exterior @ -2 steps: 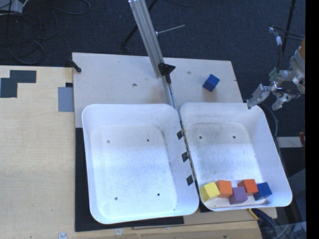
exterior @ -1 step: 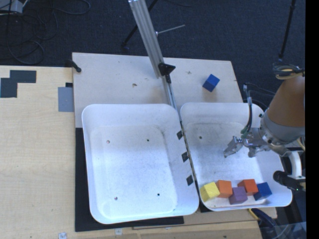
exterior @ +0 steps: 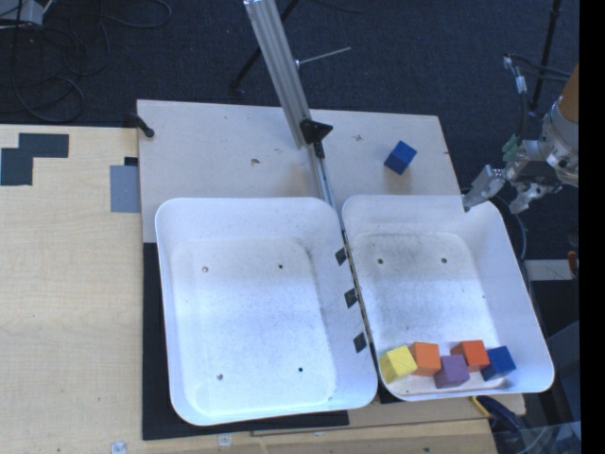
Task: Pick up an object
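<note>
Camera view, read from left to right. Two shallow white plastic bins sit side by side on the bench. The left bin point(exterior: 189, 253) lies well to the left of the claw and below it in the frame. A grey ribbed aluminium rail point(exterior: 284, 74) slants across the board above the seam between the bins, also left of the claw.

The right bin point(exterior: 510, 282) has its upper right corner just below and left of the claw. Five small foam cubes are counted in a cluster along its lower edge, well below the claw: one yellow cube point(exterior: 398, 361), one orange cube point(exterior: 426, 357), one purple cube point(exterior: 452, 370), one red-orange cube point(exterior: 473, 353) and one dark blue cube point(exterior: 499, 359). They touch or nearly touch one another.

One more blue foam cube point(exterior: 401, 156) rests alone on the pale board above the right bin, left of the claw and at roughly its height. Six cubes in total.

The claw point(exterior: 515, 183) sits at the right edge of the frame, beyond the right bin's corner, apart from every cube. Whether it is spread or pressed together cannot be told; nothing is seen in it.
</note>
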Tool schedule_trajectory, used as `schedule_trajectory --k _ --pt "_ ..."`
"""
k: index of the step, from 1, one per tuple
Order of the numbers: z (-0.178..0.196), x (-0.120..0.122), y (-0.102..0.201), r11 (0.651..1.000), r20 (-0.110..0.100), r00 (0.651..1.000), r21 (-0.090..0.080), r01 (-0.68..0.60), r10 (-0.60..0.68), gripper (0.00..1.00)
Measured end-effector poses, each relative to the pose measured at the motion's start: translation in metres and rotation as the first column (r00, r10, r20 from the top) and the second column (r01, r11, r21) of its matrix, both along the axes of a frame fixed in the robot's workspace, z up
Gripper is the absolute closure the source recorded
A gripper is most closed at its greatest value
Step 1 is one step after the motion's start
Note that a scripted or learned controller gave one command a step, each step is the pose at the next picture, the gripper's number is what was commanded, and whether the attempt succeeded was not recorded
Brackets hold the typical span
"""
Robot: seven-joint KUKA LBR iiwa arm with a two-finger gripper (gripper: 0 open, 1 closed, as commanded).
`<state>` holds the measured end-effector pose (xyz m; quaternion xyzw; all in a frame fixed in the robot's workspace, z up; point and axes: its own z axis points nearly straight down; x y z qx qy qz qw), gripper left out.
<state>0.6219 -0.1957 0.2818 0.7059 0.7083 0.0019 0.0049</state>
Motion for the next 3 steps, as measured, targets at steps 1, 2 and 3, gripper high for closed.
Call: schedule_trajectory --k 1,2,3 --pt "0.030 -0.047 0.016 1.000 -0.010 1.000 0.005 0.005 -0.005 0.00" --pt "-0.032 -0.036 0.056 1.000 -0.018 1.000 0.008 0.000 0.000 0.00" --pt "-0.141 0.046 0.069 1.000 -0.016 1.000 0.005 0.002 -0.002 0.00"
